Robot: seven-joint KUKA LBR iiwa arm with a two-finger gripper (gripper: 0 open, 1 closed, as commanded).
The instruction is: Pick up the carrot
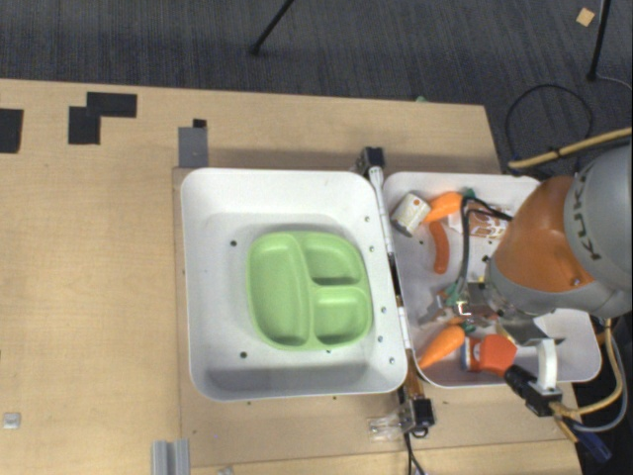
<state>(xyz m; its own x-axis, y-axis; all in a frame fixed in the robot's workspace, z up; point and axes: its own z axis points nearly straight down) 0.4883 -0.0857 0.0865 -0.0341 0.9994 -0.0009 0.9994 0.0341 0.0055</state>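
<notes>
Camera view shows a carrot (442, 343) lying at the right bin's (584, 359) seven o'clock corner, the gripper (461, 303) just above it, grip state I cannot tell, and another carrot (442, 206) at eleven o'clock.

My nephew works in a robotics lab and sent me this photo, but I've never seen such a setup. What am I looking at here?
This is one camera fixed above a wooden bench, looking down at a slant. The grey and orange shape at the right is a robot arm reaching in. Two shallow white bins sit side by side. The left bin holds a green divided plate. The arm hangs over the right bin, which holds toy food, including a carrot near its front edge. The arm's end effector is just above that carrot; I can't tell whether it grips anything.
</notes>
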